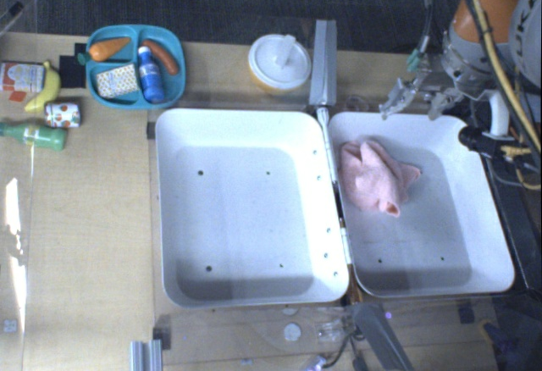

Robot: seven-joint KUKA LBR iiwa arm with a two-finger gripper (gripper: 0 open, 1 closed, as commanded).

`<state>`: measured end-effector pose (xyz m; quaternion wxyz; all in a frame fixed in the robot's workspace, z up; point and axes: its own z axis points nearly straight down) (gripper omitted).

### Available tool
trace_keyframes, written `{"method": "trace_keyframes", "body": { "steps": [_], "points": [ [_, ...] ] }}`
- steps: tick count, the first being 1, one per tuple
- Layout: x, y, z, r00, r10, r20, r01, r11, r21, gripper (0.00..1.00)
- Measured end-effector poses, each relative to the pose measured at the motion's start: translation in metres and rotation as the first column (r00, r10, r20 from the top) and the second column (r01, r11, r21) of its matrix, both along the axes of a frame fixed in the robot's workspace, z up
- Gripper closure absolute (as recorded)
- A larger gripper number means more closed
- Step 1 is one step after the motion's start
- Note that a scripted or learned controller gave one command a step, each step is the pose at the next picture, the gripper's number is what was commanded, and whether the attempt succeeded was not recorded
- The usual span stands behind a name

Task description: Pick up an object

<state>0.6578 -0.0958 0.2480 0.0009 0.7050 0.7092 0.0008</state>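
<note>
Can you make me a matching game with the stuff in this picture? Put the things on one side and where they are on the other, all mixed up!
Things:
1. pink cloth
2. blue bottle
3. banana
4. white lid

Places:
A. in the blue divided tray
B. on the bench behind the bins, near the gap between them
C. in the right bin
D. on the bench near the left edge, left of the tray

Pairs: 1-C, 2-A, 3-D, 4-B
</note>
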Motion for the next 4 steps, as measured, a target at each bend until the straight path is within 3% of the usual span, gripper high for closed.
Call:
{"method": "trace_keyframes", "body": {
  "steps": [1,2,3,4],
  "points": [
    [0.008,-0.001,-0.149,0.993,0.118,-0.001,-0.118,0.993,0.0,0.0],
    [-0.027,0.003,-0.159,0.949,0.316,0.008,-0.316,0.949,-0.003,0.0],
    [-0.054,0.006,-0.158,0.88,0.474,0.01,-0.474,0.881,-0.006,0.0],
    [-0.051,0.007,-0.146,0.88,0.475,0.017,-0.475,0.88,-0.011,1.0]
  ]
}}
